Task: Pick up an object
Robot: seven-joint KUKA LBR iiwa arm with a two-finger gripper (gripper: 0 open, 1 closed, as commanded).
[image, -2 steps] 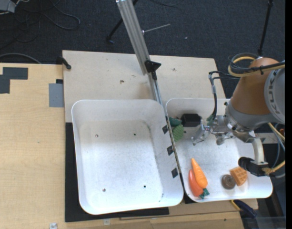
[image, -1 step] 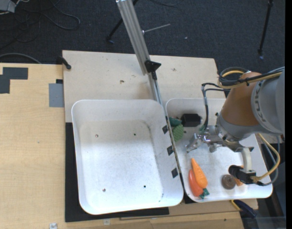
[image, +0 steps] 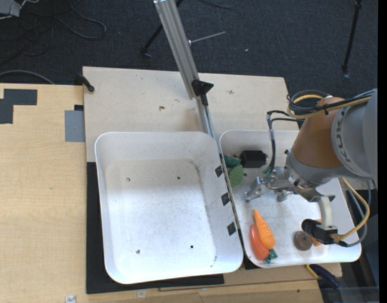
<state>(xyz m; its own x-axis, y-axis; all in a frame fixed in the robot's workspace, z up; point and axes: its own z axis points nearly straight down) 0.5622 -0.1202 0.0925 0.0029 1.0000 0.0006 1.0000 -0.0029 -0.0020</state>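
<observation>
My gripper (image: 259,188) hangs low over the middle of the right bin (image: 345,254), pointing left towards the divider. An orange toy carrot (image: 264,230) lies just in front of it, beside a red piece (image: 256,243) with a small green tip. A dark green object (image: 233,171) rests against the bin's left wall, just left of the gripper. A black block (image: 253,158) sits behind it. A small brown round object (image: 302,240) lies near the bin's front right. I see nothing gripped.
The left bin (image: 117,147) is a wide white tray with only dark specks on its floor. A slanted metal rail (image: 180,49) runs from the back down to the divider between the bins. Cables loop behind the right bin.
</observation>
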